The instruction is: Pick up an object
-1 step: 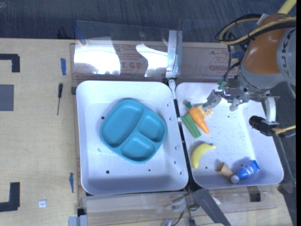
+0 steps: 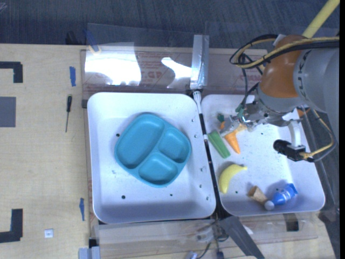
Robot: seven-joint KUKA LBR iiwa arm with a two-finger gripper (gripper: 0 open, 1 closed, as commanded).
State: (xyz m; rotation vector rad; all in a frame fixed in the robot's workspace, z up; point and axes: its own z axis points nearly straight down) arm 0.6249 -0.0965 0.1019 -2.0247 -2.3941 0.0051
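The right bin [image 2: 302,166] holds an orange carrot [image 2: 233,141], a green stick-shaped piece [image 2: 219,144], a yellow banana [image 2: 230,175], a brown piece [image 2: 257,193], a blue bottle [image 2: 283,195] and a small green bit [image 2: 220,117]. My gripper [image 2: 240,120] hangs low over the bin's far left part, right at the carrot's upper end. The wrist blocks the view of what lies directly beneath it. The banana, brown piece and bottle lie apart from the gripper, near the front wall.
The left bin [image 2: 102,123] holds a blue divided plate [image 2: 153,149]. A metal divider post [image 2: 198,63] stands behind the bins. Black and yellow cables [image 2: 294,150] loop off the arm over the right bin's right side.
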